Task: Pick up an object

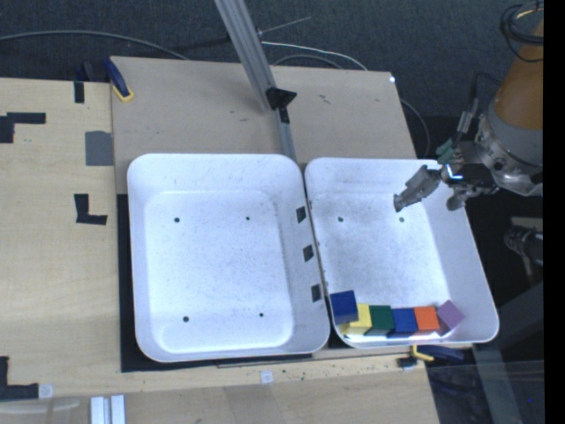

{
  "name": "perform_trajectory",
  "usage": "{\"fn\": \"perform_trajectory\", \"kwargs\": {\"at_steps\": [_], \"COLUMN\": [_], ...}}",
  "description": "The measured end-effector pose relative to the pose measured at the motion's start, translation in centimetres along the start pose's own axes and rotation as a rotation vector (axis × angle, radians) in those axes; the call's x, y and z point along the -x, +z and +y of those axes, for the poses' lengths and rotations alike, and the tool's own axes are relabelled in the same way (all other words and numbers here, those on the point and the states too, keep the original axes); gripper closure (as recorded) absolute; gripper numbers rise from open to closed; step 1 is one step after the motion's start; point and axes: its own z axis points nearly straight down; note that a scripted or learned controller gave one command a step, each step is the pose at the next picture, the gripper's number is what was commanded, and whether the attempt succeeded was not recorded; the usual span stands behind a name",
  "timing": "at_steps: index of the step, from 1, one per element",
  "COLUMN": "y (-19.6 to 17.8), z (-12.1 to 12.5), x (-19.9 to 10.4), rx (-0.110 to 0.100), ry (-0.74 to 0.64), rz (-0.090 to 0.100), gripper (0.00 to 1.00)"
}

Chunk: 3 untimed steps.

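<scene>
A row of small blocks lies along the front wall of the right bin [459,237]: a blue block [343,305], a yellow one [360,322], a green one [381,317], another blue one [404,321], an orange one [426,318] and a purple one [449,313]. My gripper [427,201] hangs over the back right part of that bin, well behind the blocks. Its two fingers are spread apart, open, with nothing between them.
The left bin [141,237] sits beside the right one, their rims touching in the middle. A slanted metal pole [247,42] rises from the bench behind the bins. Cables run across the dark floor at the back.
</scene>
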Motion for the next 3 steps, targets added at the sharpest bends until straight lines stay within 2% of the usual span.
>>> {"fn": "perform_trajectory", "kwargs": {"at_steps": [1, 2, 3], "y": [1.8, 7.6, 9.4], "z": [-3.2, 0.5, 1.1], "x": [-3.4, -3.5, -1.8], "rx": [-0.004, -0.006, -0.004], "ry": [-0.001, 0.0, 0.003], "rz": [0.001, 0.0, 0.0], "gripper": [0.0, 0.0, 0.0]}}
